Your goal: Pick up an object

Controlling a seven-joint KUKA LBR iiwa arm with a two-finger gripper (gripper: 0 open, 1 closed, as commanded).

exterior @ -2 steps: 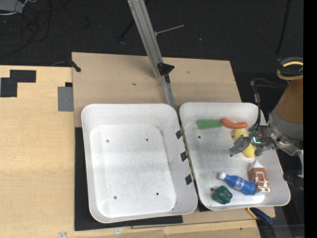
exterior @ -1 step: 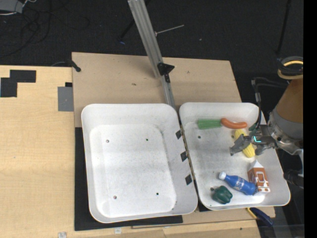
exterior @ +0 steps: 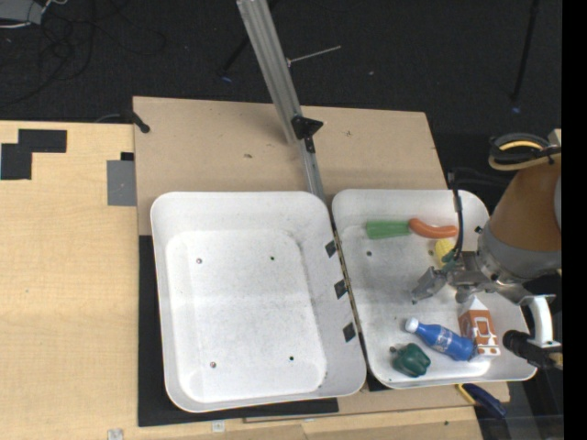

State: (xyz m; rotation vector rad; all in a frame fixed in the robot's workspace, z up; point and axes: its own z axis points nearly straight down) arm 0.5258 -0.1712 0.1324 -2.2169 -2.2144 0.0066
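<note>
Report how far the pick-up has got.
Done: the gripper has reached into the right bin. In hand: nothing visibly held; it sits low beside the yellow item. Left: grasping and lifting something. The blue bottle, green pepper and green block all lie on the bin floor.

The arm's broad orange band rounds out above a grey wrist section, smooth and cylindrical. Below it sits a cluster of dull grey metal gripper parts, angular and small, and a thin dark cable runs alongside the wrist.
</note>
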